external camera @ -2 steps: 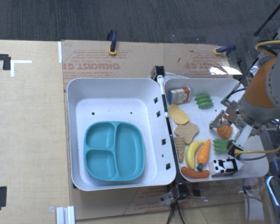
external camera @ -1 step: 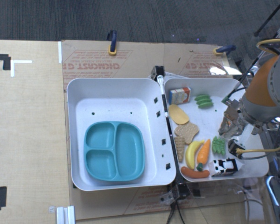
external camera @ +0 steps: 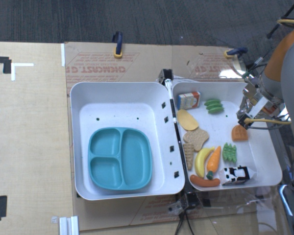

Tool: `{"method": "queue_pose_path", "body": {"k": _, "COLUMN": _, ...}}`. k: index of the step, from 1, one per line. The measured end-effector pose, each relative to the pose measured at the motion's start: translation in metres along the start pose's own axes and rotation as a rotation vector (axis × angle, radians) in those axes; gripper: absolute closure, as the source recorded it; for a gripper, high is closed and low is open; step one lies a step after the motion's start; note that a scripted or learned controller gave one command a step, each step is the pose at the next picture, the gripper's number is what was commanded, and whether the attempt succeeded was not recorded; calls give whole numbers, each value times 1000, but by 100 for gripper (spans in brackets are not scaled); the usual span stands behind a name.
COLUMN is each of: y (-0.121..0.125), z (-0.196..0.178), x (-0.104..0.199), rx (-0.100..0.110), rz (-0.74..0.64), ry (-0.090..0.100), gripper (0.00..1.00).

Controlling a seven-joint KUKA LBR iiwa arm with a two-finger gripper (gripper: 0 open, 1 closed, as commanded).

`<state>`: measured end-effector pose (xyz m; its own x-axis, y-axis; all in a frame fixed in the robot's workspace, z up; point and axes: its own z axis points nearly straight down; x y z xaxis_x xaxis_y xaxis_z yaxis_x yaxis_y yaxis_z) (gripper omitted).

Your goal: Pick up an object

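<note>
My gripper (external camera: 242,119) hangs over the right side of the right bin (external camera: 264,153), coming in from the right edge. Just below it lies an orange wedge (external camera: 239,133) on the bin floor; I cannot tell whether they touch. Other toy foods fill this bin: a small carton (external camera: 188,100), a green pea pod (external camera: 214,105), a yellow chip (external camera: 188,120), a tan cookie (external camera: 196,138), a banana (external camera: 202,161), a carrot (external camera: 213,159), a green leafy piece (external camera: 229,152), a red sausage (external camera: 204,181) and a black-and-white toy (external camera: 236,175).
The left bin (external camera: 83,131) holds a teal divided plate (external camera: 120,158). The two bins meet at a clipped middle wall (external camera: 172,131). Blue clamps (external camera: 117,43) pin the cardboard at the back. Cables run along the right bin's far right side.
</note>
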<state>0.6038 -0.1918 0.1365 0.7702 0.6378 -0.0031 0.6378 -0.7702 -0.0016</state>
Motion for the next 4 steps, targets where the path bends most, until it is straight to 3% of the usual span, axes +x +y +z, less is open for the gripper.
{"method": "queue_pose_path", "body": {"k": 1, "y": -89, "z": -80, "x": -4, "rx": 4, "rz": 114, "ry": -1, "gripper": 100}}
{"method": "queue_pose_path", "body": {"k": 2, "y": -188, "z": -98, "x": -8, "rx": 4, "rz": 328, "ry": -1, "gripper": 100}}
{"method": "queue_pose_path", "body": {"k": 3, "y": -188, "z": -98, "x": -8, "rx": 4, "rz": 328, "ry": -1, "gripper": 0}}
{"method": "queue_pose_path", "body": {"k": 4, "y": -225, "z": -53, "x": 22, "rx": 5, "rz": 155, "ry": -3, "gripper": 0}}
